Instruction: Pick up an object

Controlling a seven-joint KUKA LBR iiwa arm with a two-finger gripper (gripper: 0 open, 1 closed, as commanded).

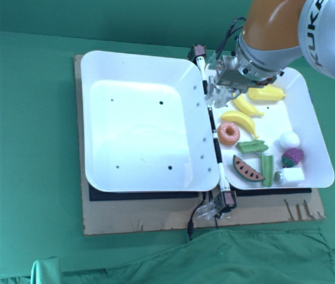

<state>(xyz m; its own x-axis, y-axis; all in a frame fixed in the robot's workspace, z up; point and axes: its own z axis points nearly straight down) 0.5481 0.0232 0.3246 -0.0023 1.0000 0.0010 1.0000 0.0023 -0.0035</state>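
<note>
Grey and orange, the arm is reaching in from the upper right and leaning down over the far left corner of the right bin. Its wrist is hanging above that corner, and the gripper is dipping just inside the bin wall, close to the divider between the two bins. Whether anything is sitting in the gripper cannot be told; the wrist is covering it from above.

Black letters reading "KUKA" are running down the grey shell of the arm.

Toy food is lying in the right bin. Nearest the gripper, a banana is resting just to its right, with a yellow block beyond that, partly tucked under the wrist. A second banana is lying just in front of the first, and a donut is sitting beside it. Farther from the gripper, toward the near edge, are a bean, a melon slice, a green stick, an egg, a berry and a white block.

The left bin is sitting across the divider from the gripper.
</note>
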